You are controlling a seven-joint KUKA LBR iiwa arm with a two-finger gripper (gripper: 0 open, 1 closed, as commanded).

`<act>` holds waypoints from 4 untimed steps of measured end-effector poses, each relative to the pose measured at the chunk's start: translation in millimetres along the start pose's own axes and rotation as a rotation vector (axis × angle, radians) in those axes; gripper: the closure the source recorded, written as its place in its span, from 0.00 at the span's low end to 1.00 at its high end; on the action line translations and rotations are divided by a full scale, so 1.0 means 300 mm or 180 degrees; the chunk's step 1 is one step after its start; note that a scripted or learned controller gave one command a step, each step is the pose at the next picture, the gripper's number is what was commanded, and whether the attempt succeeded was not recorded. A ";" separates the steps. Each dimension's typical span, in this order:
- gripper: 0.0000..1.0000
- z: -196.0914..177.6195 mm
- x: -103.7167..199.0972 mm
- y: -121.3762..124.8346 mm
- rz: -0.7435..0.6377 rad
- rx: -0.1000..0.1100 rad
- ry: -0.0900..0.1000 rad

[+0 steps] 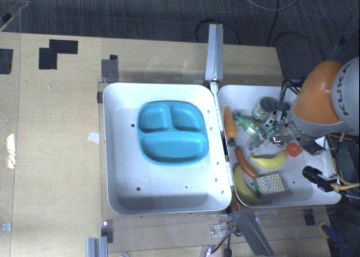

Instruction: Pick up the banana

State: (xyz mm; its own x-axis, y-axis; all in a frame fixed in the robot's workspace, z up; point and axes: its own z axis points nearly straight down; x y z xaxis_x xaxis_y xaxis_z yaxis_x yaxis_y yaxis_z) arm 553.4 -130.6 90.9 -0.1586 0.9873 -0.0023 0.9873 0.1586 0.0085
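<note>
Two white bins sit side by side on the wooden bench. The left bin holds a blue divided plate, lying near its middle, with two small compartments at its 12 o'clock side and one long one at its 6 o'clock side.

Moving rightward, the right bin is crowded. A carrot lies along its 9 o'clock wall, pointing roughly 12 to 6. Below it, a red sausage-shaped piece slants toward 5 o'clock, and a yellow-green fruit rests in the corner at 7 o'clock. Just beside that fruit, toward 3 o'clock, sits a small checkered sponge. A green bottle lies tilted near the bin's middle, with a round tin at about 1 o'clock from it.

The banana lies in the right bin just past its middle, curved, ends turned up toward 12 o'clock, directly above the sponge and touching the red piece at its 9 o'clock end. The gripper hangs right at the banana's 12 o'clock side, very near it; whether its fingers are apart or together I cannot tell, and nothing is seen between them. A small red-orange object sits at the banana's 2 o'clock. The arm's orange band rises at the far right.
</note>
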 end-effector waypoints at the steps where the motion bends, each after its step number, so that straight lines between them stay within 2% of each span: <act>1: 0.00 0.001 0.035 -0.083 -0.0067 -0.0029 -0.0010; 2: 0.00 -0.045 0.090 0.166 0.0704 0.0007 0.0004; 3: 0.00 0.003 0.125 -0.140 0.0625 -0.0010 0.0002; 4: 1.00 -0.038 0.127 -0.127 0.0614 -0.0041 0.0000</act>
State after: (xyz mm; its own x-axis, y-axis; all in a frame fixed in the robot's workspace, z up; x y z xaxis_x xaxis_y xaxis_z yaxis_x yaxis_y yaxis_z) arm 509.6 -99.1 101.9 0.0338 0.9994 0.0005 0.9992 -0.0338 0.0216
